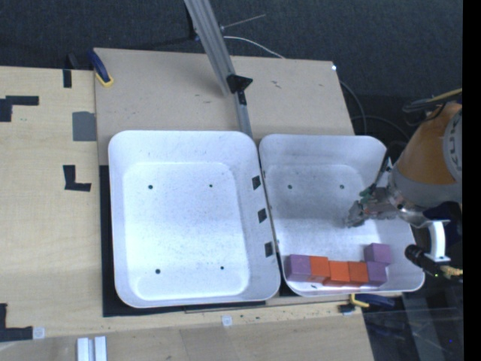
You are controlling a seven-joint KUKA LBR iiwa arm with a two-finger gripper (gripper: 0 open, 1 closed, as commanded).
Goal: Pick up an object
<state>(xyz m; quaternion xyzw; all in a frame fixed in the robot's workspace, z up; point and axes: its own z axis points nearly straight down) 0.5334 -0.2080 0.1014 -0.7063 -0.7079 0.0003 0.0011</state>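
A row of blocks lies along the near edge of the right bin [316, 153]: a purple block [299, 266] at the left, an orange block [319, 268], another orange block [349, 272], and a purple block [378, 255] at the right end. My gripper [359, 214] hangs low over the right side of that bin, just above the floor and a short way behind the right purple block. Nothing shows between its fingertips. The arm's orange band [430, 155] rises behind it at the right.
The left bin [120, 201] stands beside the right one, sharing a middle wall with black clips [261, 215]. A grey metal pole [214, 40] slants in from the top. Blue-and-yellow clamps sit at the board's far left corner [101, 68] and near edge [372, 301].
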